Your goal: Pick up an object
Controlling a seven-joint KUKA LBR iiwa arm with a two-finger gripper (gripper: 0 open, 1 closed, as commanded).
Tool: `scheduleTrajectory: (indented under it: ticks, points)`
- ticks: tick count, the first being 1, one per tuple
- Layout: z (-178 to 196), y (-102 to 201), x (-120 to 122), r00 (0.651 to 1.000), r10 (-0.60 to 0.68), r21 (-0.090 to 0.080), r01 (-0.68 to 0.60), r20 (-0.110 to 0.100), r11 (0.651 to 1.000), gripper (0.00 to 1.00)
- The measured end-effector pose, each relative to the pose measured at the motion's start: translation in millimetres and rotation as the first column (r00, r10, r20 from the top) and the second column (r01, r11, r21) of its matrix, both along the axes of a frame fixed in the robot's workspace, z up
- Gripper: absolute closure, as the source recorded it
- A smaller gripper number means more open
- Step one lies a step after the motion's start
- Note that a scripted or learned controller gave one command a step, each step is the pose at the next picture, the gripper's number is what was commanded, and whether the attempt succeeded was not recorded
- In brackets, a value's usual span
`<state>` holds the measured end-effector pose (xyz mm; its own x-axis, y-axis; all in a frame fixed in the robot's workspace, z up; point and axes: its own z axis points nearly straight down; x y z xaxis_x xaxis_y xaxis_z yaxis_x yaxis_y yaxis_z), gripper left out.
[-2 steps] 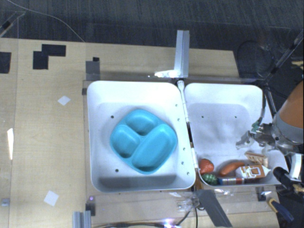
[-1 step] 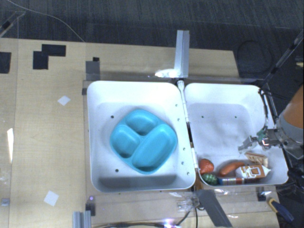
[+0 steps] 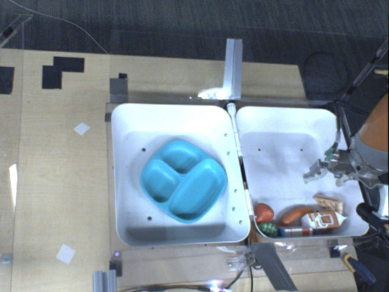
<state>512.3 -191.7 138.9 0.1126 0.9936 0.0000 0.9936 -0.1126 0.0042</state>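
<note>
My gripper (image 3: 318, 170) hangs over the right side of the right bin (image 3: 273, 132), at the end of the grey arm coming in from the right. It is above and apart from the objects, which lie along the bin's near edge. These are a red round fruit (image 3: 264, 212), a small green item (image 3: 269, 229), an orange sausage-shaped piece (image 3: 296, 214), a white carton with a brown label (image 3: 322, 222) lying on its side, and a tan striped bar (image 3: 328, 202) just below the gripper. I see nothing held in the gripper.
The left bin (image 3: 127, 132) holds a blue divided plate (image 3: 182, 180). A metal post (image 3: 233, 69) stands behind the wall between the bins. Bare white floor fills the far and middle parts of the right bin.
</note>
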Motion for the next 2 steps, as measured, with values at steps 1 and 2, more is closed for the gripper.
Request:
scheduleTrajectory:
  ticks: [1, 2]
  points:
    - [-50, -9, -22, 0.996, 0.086, -0.002, -0.086, 0.007, 0.996, 0.0]
    - [-37, -10, -19, 0.996, 0.088, -0.008, -0.088, 0.015, 0.996, 1.0]
